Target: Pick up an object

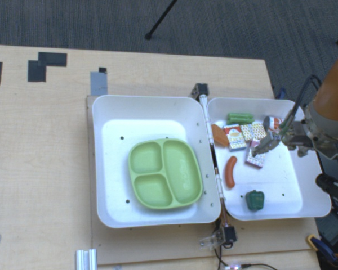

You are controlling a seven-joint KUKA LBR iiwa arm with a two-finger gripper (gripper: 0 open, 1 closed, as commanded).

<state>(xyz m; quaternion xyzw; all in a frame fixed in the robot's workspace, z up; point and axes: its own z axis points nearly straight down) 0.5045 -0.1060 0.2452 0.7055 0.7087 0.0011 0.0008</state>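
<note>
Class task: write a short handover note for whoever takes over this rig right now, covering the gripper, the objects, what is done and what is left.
Gripper: low in the right white bin, above a small purple-and-white packet; grasp cannot be confirmed.
Same bin: long green vegetable, red-and-white snack packet, red sausage, dark green toy pepper.
Left white bin: pale green divided plate.
Done: nothing lifted.
Left: grasp and raise one object.

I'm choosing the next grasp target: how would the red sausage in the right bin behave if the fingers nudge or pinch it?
The sausage looks like a smooth, rounded toy, so it may roll sideways if nudged. Its glossy, slightly curved body could slip from a pinch. It lies apart from the other items on the bin floor, leaving room around it.
</note>
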